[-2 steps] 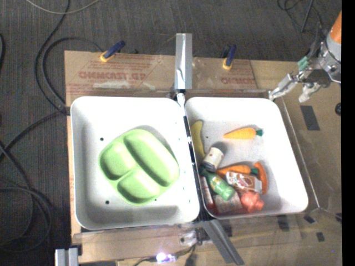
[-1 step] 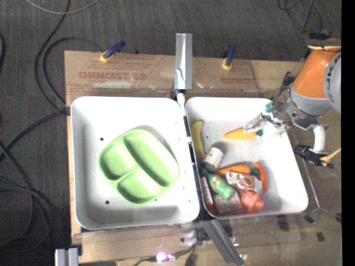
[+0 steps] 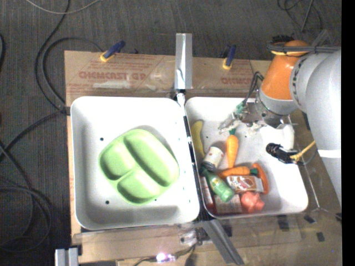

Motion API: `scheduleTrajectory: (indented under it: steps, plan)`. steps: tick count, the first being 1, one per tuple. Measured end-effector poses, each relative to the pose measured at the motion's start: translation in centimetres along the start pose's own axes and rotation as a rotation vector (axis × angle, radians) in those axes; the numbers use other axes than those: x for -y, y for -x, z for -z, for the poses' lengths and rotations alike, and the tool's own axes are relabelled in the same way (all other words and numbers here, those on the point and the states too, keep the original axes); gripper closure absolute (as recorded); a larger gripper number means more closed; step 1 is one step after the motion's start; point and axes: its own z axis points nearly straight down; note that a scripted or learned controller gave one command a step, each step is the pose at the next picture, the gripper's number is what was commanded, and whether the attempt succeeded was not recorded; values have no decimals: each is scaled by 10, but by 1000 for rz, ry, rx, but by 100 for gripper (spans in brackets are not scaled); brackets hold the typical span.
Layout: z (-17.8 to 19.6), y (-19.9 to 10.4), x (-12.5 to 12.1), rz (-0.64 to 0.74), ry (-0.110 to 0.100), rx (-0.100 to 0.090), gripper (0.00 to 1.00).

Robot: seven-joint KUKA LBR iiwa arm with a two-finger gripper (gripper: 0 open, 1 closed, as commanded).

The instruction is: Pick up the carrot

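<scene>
Two white bins sit side by side: the left bin (image 3: 83, 165) holds one green three-part tray (image 3: 140, 165), and the right bin (image 3: 288, 198) holds a small heap of things. Red lettering on the clear sheet (image 3: 111, 77) beyond them seems to read "CHEMCAST". The arm (image 3: 310, 82) reaches in from the right. Its gripper (image 3: 237, 122) hangs over the right bin's far part; how far open it is I cannot tell. One carrot (image 3: 232, 150) lies just near of it, beside one banana (image 3: 197, 137) and one small jar (image 3: 213, 157); labels unreadable.

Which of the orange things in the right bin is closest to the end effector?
The carrot, lying just below the end effector. The other orange item lies lower, among the clutter.
</scene>
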Motion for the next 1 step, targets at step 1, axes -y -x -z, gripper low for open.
scheduleTrajectory:
  steps: [1]
  plan:
    - [10, 1, -1, 0, 1, 1, 100]
